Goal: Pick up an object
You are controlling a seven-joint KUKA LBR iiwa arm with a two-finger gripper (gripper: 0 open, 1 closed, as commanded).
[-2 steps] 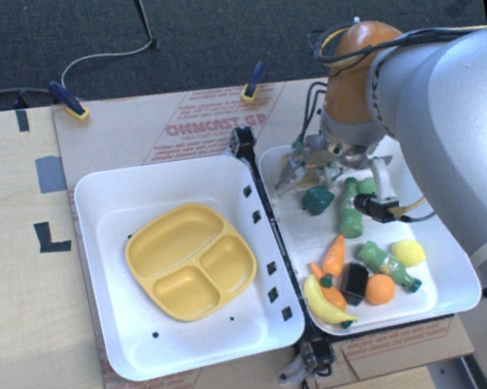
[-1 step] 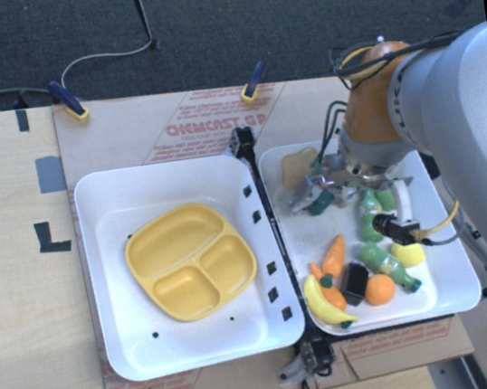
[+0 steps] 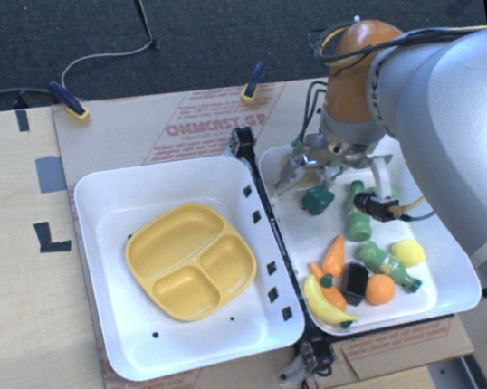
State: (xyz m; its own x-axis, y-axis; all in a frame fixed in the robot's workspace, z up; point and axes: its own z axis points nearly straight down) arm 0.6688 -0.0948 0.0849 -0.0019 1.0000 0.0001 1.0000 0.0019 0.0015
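Banana (image 3: 325, 304) lies apart from gripper (image 3: 299, 171).

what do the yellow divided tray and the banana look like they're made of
Yellow divided tray: probably moulded plastic, one even matte colour, soft rounded compartment walls.
Banana: looks like a plastic toy, smooth with a slight sheen and flat uniform yellow; rubber cannot be ruled out.

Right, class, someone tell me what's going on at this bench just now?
A grey robot arm reaches in over the right bin, its gripper low near a dark green toy at the far end. Nothing is visibly held yet. Toy food sits nearer: a carrot, a banana, an orange, a lemon. The left bin holds a yellow divided plate.
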